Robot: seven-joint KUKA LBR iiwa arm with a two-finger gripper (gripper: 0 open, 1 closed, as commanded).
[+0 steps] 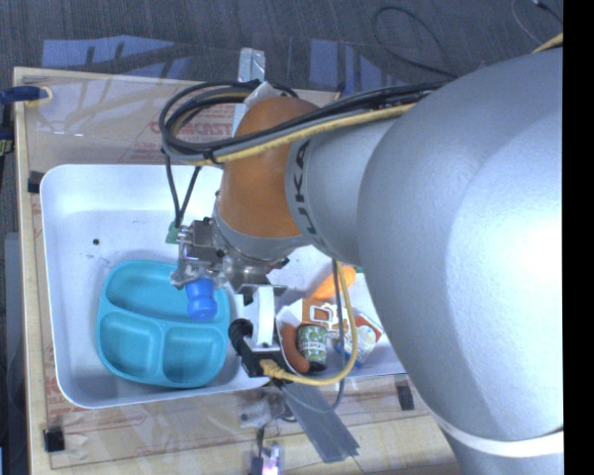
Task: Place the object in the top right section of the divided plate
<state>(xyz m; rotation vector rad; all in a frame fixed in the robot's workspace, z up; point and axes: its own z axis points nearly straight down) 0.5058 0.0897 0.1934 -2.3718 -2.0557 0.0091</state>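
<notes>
Nearest us, at the bench's (129, 426) front edge, we note a grey strip of tape (312, 426) running out past the bins' front rims.

Just behind it sits the left white bin (74, 216). In its front half lies the blue divided plate (158, 330), three sections showing: two small ones along the front, one larger behind them.

In the right bin, near its front edge, we see a cluster of items half hidden by the arm: a green can-like item with a label (314, 346), a reddish-brown sausage-like piece (290, 344) touching it, white packaging (366, 339) to the right, and something orange (327, 287) behind. We cannot name these more exactly.

The gripper (200, 287) hangs over the plate's right rear part. A small blue object (201, 300) sits directly below the metal finger assembly, over the rim between the plate's rear section and its right edge. We cannot tell whether the jaws are clenched on it or released; the fingertips are hidden by the mounting hardware.

Above that, the orange band (262, 181) of the wrist, with black cables (193, 117) looping off it.

Farther back, the grey arm (455, 236) covers the right bin's rear. At the bench's far left corner sits a blue clamp (20, 95).
</notes>
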